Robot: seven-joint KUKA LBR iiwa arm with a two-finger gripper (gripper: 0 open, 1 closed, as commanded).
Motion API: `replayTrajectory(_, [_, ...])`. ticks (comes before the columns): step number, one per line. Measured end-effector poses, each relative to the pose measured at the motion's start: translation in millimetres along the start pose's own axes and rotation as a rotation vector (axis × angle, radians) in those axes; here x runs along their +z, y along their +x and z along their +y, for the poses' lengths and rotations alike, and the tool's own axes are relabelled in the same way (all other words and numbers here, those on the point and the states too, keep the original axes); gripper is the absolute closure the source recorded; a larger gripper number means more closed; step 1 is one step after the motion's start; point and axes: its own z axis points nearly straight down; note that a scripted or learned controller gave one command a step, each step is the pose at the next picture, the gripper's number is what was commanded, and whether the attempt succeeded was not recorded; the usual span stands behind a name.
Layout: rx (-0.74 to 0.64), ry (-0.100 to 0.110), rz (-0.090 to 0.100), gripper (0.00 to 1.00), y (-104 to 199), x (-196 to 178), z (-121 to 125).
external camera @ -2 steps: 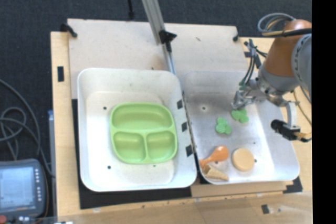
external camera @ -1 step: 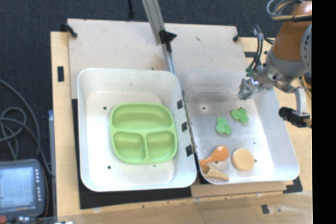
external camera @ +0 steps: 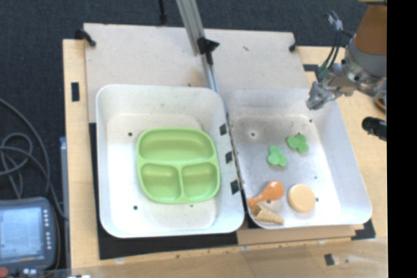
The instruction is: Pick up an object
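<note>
The right bin (external camera: 339, 159) holds two small green clover-shaped pieces (external camera: 277, 156) (external camera: 298, 142), a round tan disc (external camera: 301, 198), an orange spoon-like piece (external camera: 268, 193) and a tan cone-shaped piece (external camera: 267, 212) at its front edge. My gripper (external camera: 317, 97) hangs over the bin's back right corner, well behind and to the right of the green pieces. Nothing shows between its fingertips. The arm (external camera: 370, 29) with its orange band rises at the right edge.
The left bin (external camera: 117, 107) carries a green three-compartment tray (external camera: 176, 165). A slanted metal pole (external camera: 189, 6) comes down to the gap between the bins. A small screen (external camera: 23, 231) sits at the lower left beside cables.
</note>
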Motion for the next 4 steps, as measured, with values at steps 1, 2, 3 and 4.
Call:
replayTrajectory(1, [-0.002, 0.002, 0.001, 1.00, -3.5, -45.5, -2.9])
replayTrajectory(2, [-0.001, 0.007, 0.003, 1.00, 40.0, -50.7, -21.0])
replayTrajectory(3, [-0.001, 0.009, 0.003, 1.00, 87.8, -35.5, -40.8])
replayTrajectory(4, [-0.002, 0.008, 0.003, 1.00, 131.4, -36.8, -48.4])
